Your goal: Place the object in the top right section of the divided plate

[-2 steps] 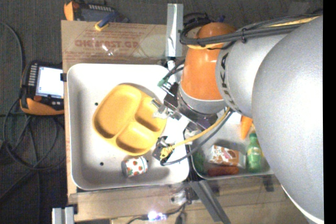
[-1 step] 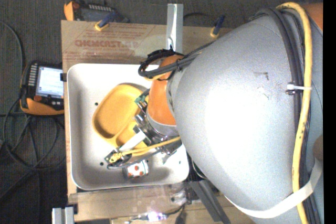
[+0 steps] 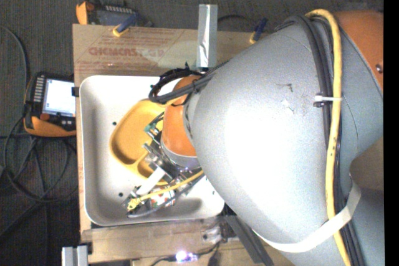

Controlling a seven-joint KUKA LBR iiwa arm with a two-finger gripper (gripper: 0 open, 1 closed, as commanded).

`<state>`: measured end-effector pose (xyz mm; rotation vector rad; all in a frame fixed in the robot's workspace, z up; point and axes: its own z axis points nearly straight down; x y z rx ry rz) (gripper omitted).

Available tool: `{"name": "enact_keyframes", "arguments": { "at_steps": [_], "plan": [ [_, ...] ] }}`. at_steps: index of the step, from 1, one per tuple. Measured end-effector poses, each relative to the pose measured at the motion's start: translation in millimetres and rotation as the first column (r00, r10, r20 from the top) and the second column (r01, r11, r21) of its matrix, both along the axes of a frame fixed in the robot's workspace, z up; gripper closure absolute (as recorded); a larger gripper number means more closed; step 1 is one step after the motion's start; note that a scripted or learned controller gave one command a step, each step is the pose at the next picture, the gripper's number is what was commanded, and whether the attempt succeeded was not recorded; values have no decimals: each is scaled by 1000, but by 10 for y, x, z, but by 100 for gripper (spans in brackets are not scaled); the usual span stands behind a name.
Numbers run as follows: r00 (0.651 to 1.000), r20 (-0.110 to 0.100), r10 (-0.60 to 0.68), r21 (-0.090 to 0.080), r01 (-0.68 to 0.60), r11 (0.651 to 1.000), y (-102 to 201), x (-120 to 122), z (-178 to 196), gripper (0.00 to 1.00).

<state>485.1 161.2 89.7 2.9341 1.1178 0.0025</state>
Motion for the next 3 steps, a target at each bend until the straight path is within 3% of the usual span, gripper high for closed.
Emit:
{"name": "enact_keyframes", "arguments": {
  "at_steps": [1,2,3],
  "plan": [
    [999,1,46,-1,-46,999,12,7,-1,0],
    [962,-15,273,6,-273,962,-79,418,-13,0],
    [772,5,636,-16,-636,772,371,60,-3,0]
  ]
}}
